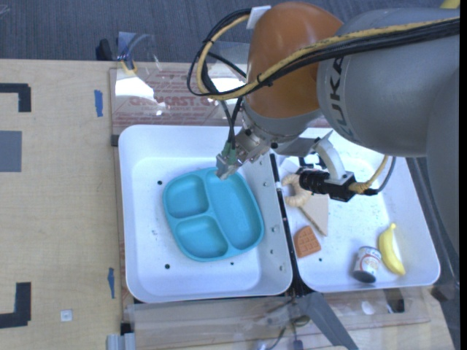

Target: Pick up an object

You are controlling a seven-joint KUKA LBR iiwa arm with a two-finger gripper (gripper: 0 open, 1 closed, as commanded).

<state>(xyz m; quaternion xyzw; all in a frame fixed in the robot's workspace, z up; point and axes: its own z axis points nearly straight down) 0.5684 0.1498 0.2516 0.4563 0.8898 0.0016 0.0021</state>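
Gripper [228, 161] low over left bin [139, 148], tip at upper right rim of blue divided plate [211, 214]; fingers too small and blurred, open or closed cannot tell, contact with plate unclear. Plate flat in middle of left bin, three compartments, long one on right side, two smaller on left. Grey arm [387, 79] with orange band [292, 57] reaching in from right, covering top of right bin [416, 268]; black and yellow cables looped above wrist. In right bin: yellow banana [392, 249] near right wall, small can [367, 263] just beside it toward front edge, waffle-like orange piece [306, 242] near left wall, tan wedge [316, 211] just above it, pale toy-like item [293, 188] partly hidden under black fitting on arm. Bins side by side, walls touching, on wooden surface [55, 195]; blue tape marks and black squares on surface at left.
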